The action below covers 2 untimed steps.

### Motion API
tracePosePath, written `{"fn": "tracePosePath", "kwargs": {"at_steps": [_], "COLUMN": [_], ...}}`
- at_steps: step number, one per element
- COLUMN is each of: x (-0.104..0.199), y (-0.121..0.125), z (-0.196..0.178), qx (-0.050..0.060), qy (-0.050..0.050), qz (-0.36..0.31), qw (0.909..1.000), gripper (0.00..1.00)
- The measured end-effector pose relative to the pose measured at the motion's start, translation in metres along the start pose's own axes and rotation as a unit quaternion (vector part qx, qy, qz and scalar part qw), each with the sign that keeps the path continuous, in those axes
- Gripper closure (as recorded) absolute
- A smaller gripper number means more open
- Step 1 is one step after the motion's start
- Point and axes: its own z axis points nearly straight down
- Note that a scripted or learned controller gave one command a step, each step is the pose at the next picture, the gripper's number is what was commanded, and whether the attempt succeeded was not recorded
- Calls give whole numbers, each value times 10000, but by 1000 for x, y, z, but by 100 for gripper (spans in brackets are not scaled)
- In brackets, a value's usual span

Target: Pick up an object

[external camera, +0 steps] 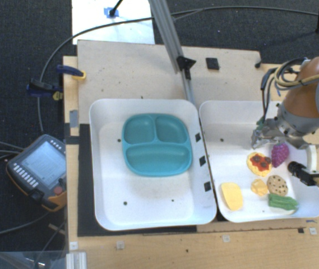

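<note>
A light wooden worktop (148,66) is carrying two shallow white plastic bins. The left bin (109,206) is holding a teal divided plate (156,144). The right bin (226,122) is holding toy foods: a yellow block (232,196), a round pizza (259,163), purple grapes (280,153). The grey gripper (262,137) is hovering just beside the pizza; whether its jaws are parted is unclear.

Robot lab, teach pendant (37,171), cables (47,66)

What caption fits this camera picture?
Robot gripper hovers over toy food in the right bin; a teal plate sits left.
</note>
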Motion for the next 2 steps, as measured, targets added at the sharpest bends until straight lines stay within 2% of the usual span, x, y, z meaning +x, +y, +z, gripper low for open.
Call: {"fn": "tracePosePath", "kwargs": {"at_steps": [1, 2], "x": [0, -8], "y": [1, 2], "z": [-65, -127], "qx": [34, 24], "qy": [-8, -13], "qz": [-7, -8], "qw": [10000, 10000], "gripper": [100, 100]}}
